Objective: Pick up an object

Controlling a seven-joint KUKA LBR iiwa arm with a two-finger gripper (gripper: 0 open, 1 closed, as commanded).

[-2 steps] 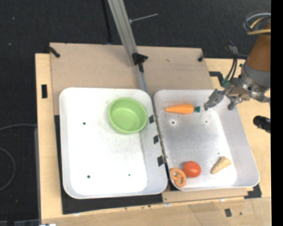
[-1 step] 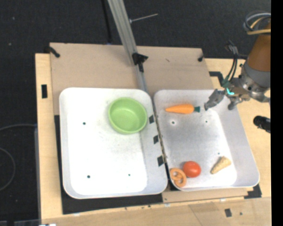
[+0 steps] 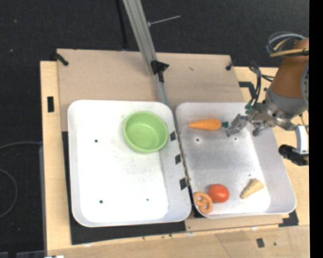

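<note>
One smooth tapered carrot (image 3: 205, 124) lies at nine o'clock of the gripper (image 3: 246, 123). Its metal fingers are spread, gripping nothing. One glossy round green bowl (image 3: 146, 132) sits further left.

An orange carrot (image 3: 205, 124) lies lengthwise, tip pointing left, at the far side of the right bin (image 3: 226, 160); a red tomato (image 3: 219, 193) sits near the front edge, touching a pretzel (image 3: 203, 202), with a tan wedge (image 3: 252, 188) to its right
</note>
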